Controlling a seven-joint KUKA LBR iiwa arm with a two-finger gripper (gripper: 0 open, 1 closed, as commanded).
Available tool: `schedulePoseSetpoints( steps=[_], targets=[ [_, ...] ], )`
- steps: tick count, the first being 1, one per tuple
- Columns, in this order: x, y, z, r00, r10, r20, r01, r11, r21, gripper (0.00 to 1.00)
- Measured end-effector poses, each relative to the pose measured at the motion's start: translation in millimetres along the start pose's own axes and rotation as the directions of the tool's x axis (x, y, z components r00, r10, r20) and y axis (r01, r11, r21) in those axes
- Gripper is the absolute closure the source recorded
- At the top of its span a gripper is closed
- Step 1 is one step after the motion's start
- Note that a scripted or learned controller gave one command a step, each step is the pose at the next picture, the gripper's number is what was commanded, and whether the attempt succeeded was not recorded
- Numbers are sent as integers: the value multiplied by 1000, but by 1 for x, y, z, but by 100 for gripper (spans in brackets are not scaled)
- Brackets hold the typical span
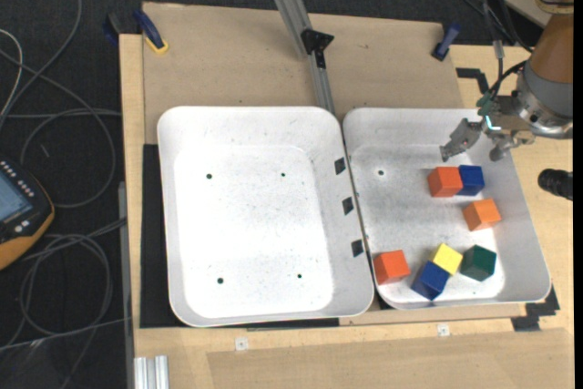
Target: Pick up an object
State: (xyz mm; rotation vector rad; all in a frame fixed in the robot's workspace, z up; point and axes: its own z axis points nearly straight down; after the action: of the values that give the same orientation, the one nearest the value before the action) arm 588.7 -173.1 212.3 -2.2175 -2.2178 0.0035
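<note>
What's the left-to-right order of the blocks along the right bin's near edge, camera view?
Orange block → blue block → yellow block → dark green block, all inside the right bin.

Arm (556,68) (upper part) beyond right edge

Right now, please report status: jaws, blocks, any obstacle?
Gripper above right bin, jaws open, holding nothing. Nearest: orange block touching blue block, just below. No obstacle between.

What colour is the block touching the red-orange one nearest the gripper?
Blue, beside the red-orange block; seen in the camera view.
</note>
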Motion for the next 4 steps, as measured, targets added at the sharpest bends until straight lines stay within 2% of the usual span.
schedulePoseSetpoints(
  steps=[1, 2, 3, 4],
  targets=[
    [0, 1, -3, 1000, -1, 1, 1, 1000, -5, 0],
    [-2, 3, 60, 1000, 0, 0, 0, 1000, 1, 0],
    [-6, 8, 103, 1000, 1, 12, -1, 1000, -19, 0],
    [-5, 9, 90, 1000, 0, 10, 0, 1000, -24, 100]
  ],
)
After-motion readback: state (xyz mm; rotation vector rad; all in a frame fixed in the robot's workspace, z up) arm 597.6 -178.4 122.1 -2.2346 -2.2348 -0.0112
